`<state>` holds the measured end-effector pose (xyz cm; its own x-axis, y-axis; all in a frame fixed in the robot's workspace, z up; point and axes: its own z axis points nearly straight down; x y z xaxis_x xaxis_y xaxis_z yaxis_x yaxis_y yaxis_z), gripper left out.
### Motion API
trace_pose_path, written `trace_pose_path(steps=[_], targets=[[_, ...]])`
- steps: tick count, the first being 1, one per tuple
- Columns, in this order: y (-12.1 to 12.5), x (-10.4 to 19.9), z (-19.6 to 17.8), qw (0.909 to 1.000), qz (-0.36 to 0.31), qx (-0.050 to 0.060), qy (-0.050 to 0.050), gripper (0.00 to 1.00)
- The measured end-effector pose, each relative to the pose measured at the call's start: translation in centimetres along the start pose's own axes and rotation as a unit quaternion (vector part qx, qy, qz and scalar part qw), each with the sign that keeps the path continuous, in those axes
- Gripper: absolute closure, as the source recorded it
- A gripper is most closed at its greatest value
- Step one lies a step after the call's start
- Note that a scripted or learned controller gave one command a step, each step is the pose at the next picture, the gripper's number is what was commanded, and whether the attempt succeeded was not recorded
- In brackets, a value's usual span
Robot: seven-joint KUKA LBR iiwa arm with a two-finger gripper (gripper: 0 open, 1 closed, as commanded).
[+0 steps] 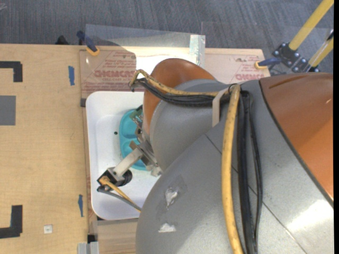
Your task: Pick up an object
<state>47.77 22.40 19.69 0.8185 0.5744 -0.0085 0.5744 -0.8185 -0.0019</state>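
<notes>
Red print on the clear sheet [114, 67] behind the bin, repeated & seen mirrored: looks like "CHEMCAST", partly washed out by glare. Same red print on the sheet's right part [241, 67], too small to read. No other legible text or nos.

I see the arm [212, 194]: grey housing at right of frame, orange band [177, 75] upper centre, yellow cable [229, 163] beside black cables [249, 157].
</notes>
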Motion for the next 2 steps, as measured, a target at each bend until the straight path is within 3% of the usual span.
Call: trace_pose_path(steps=[1,2], targets=[[0.9,1.3,-13.3,0.9901,0.140,-0.001,0.007,1.00],[1.6,-1.1,-4.3,0.9789,0.204,-0.001,0.000,1.00]])
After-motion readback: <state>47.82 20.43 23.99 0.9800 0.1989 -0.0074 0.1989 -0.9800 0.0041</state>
